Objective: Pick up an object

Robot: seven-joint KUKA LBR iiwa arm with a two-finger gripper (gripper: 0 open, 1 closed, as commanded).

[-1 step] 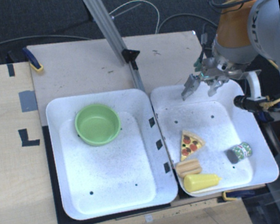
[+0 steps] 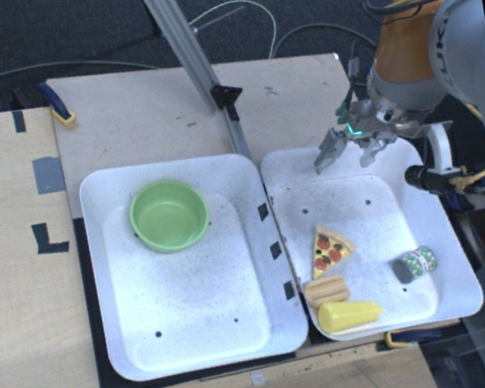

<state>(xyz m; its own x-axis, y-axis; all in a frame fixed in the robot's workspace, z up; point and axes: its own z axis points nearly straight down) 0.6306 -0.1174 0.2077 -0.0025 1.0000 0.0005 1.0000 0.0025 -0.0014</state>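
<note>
The arm reached in from the right of the frame and hung over the upper edge of the right bin, its pincer spread wide with nothing between the fingers. I took that open stance as readiness: it sat above bare bin floor, well apart from anything it might lift.

The likely things to pick lay lower in that same bin. A pizza slice rested near the middle, tip toward the upper part of the frame. Just below it lay a hot dog, and touching that, against the lower rim, a yellow piece, perhaps a toy banana or squash. A small can lay on its side toward the lower right, apart from the rest; that isolation made it seem the easier target, though being round it might roll.

The left bin held a green bowl at its upper left, upright. Both bins sat side by side on the worktop, so either was within the arm's reach.
</note>
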